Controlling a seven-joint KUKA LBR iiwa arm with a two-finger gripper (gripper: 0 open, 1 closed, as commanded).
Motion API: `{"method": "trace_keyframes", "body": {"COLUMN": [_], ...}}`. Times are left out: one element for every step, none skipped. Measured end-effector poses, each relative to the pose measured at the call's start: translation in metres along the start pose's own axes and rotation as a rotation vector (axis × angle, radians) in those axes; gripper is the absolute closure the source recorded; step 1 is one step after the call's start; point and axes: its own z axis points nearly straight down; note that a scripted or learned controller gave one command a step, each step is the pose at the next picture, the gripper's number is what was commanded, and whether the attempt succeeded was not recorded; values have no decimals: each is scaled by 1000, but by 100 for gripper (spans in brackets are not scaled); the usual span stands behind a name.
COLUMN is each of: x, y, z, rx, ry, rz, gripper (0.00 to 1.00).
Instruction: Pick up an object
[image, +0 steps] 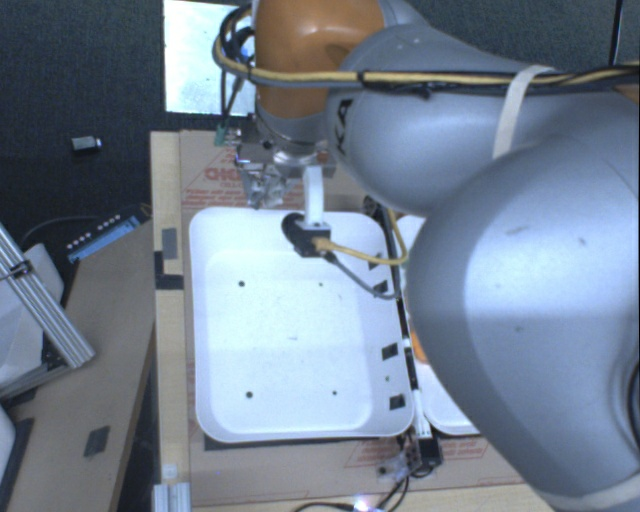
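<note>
Across the top and right of the view, the grey arm (520, 260), bulky and close to the lens, reaching leftward, with its orange band (310, 40) at the top and yellow cables (440, 76) strung along it. Below that, at centre, the left white bin (290, 340), lying on a sheet of red-printed cardboard (205, 172) on the tan desk (100, 390). To its right, mostly hidden behind the arm, the right white bin (452, 418), seen as a narrow strip of rim and floor. At the left edge, a slanted aluminium rail (45, 315) resting on the desk, and beyond it a blue-and-black strip (100, 234). Above the far rim of the left bin, near its left half, the claw (263, 190), pointing down, small and blurred; whether wide or narrow cannot be told, and whether anything sits in it cannot be told either. Just beside it to the right, a black fitting (300, 236) on a yellow cable, over the bin's far edge. As for the task's object, possibly a small orange patch (416, 350) at the left side of the right bin, tucked against the arm's outline, well apart from the claw; too little showing to name it. Far left, on the dark floor, a small dark block (87, 144).
</note>
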Motion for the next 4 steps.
{"method": "trace_keyframes", "body": {"x": [-5,-3,-3,-3], "y": [2,1,1,1], "z": [-165,-194,-216,-235], "rx": [-20,-5,-4,-4], "ry": [4,-1,-1,-1], "rz": [2,2,2,2], "gripper": [100,100,100,100]}}
